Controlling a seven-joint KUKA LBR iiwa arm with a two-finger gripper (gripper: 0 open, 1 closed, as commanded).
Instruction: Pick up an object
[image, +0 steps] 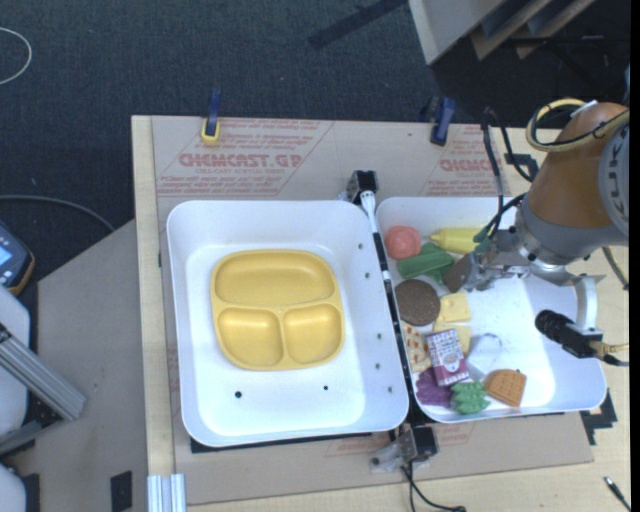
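Observation:
The right bin (560, 380) holds several toy foods. A pink-red ball (404, 241), a yellow piece (455, 239) and a green vegetable (428, 263) lie at its far left. A brown disc (417, 300) and a pale yellow slice (455, 307) sit in front of them. Nearer the front are a pink packet (447, 357), a purple piece (435, 385), a green broccoli (469, 398) and an orange waffle (506, 387). My gripper (478, 272) hangs low just right of the green vegetable and above the yellow slice. I see nothing held in it.
The left bin (190, 300) holds a yellow divided plate (277, 307). A black-and-white divider (378, 260) runs between the bins. A clear pale item (487, 348) lies mid-bin on the right. Blue clamps (441, 120) stand at the board's far edge.

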